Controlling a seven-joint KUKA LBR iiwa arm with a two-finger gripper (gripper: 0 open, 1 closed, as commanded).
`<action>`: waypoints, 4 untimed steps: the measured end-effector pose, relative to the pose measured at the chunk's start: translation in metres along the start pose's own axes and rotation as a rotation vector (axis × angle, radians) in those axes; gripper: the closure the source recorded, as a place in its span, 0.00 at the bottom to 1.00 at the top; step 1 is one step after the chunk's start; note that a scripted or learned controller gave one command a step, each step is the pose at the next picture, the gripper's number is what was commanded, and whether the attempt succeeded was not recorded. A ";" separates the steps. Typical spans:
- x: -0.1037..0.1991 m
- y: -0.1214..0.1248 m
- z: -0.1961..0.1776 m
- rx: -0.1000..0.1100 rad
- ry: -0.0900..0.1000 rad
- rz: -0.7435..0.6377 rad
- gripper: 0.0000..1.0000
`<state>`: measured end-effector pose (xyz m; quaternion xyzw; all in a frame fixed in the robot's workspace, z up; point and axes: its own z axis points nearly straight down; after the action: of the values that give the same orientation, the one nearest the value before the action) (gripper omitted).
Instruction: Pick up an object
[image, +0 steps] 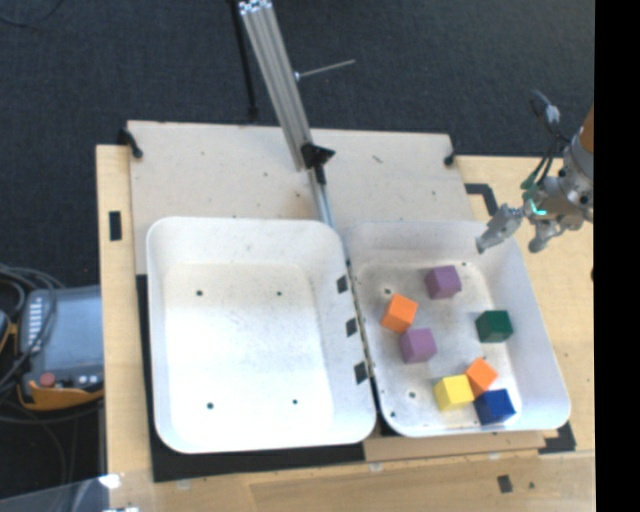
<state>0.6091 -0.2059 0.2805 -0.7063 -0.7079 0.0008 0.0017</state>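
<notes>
The right bin (525, 290) holds several small blocks: a purple one (442, 281) near the back, an orange one (399, 312), a second purple one (418, 344), a green one (494, 325), a yellow one (453, 391), another orange one (482, 374) and a blue one (494, 406) at the front. My gripper (520, 233) hangs open above the bin's far right corner, with nothing between its fingers. It is well behind and to the right of the purple block at the back.
The left bin (250, 330) lies beside the right one. A slanted aluminium post (285, 90) rises from the back of the bench. A grey device with cables (55, 345) sits off the bench's left side.
</notes>
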 end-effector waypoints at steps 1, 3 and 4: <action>-0.001 0.001 -0.003 -0.004 -0.003 -0.002 0.00; 0.003 -0.002 0.089 0.000 -0.003 0.004 0.00; -0.007 0.003 0.137 0.000 -0.004 0.005 0.00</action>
<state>0.6111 -0.2122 0.1437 -0.7079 -0.7063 0.0021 0.0001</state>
